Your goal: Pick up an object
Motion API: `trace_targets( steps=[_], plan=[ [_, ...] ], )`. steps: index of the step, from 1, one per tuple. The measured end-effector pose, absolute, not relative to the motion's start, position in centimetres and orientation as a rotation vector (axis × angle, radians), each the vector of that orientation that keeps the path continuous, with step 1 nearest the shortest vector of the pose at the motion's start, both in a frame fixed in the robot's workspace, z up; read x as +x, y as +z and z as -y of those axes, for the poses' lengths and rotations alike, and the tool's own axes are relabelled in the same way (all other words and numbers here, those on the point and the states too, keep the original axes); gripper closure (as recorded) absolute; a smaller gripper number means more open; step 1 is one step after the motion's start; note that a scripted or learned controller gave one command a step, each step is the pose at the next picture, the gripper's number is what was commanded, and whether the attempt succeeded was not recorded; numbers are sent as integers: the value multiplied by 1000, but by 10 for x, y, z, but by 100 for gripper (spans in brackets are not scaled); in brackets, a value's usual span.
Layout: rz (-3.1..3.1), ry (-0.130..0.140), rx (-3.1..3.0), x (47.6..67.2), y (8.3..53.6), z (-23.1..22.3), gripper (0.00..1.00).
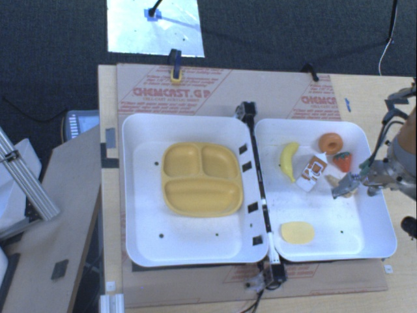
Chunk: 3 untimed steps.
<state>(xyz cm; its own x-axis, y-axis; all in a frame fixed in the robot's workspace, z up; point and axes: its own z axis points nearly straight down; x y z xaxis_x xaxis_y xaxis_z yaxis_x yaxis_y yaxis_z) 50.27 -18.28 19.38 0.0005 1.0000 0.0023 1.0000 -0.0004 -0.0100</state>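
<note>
**Claw low over the right bin, nothing seen held**

Where the arm reaches in from the right, the claw (344, 186) is seen low over the right bin (374, 240), near its right wall. Its fingers are too blurred and small for their spread to be judged, so how far it stands open cannot be told; no object is seen between them.

Just left of the claw a small white and brown carton (312, 172) lies tilted on the bin floor. Above the claw, a red strawberry-like toy (343, 161) is noted, and just beside that, an orange ring like a doughnut (331, 142). A yellow banana (288, 160) lies left of the carton. A pale yellow flat oval piece (297, 232) rests nearer the front edge, well apart from the others.

Across the divider, the left bin (140, 194) carries a yellow compartment plate (201, 178). Both bins sit on the bench (215, 87).
</note>
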Motion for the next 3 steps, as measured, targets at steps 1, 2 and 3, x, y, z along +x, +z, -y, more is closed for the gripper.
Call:
trace_targets(
  steps=[1, 2, 3],
  plan=[
    [2226, -1, -2219, 506, 199, 182, 0],
    [2222, 1, -2217, 505, 148, 171, 0],
    [2221, 1, -2218, 505, 106, 168, 0]
  ],
)
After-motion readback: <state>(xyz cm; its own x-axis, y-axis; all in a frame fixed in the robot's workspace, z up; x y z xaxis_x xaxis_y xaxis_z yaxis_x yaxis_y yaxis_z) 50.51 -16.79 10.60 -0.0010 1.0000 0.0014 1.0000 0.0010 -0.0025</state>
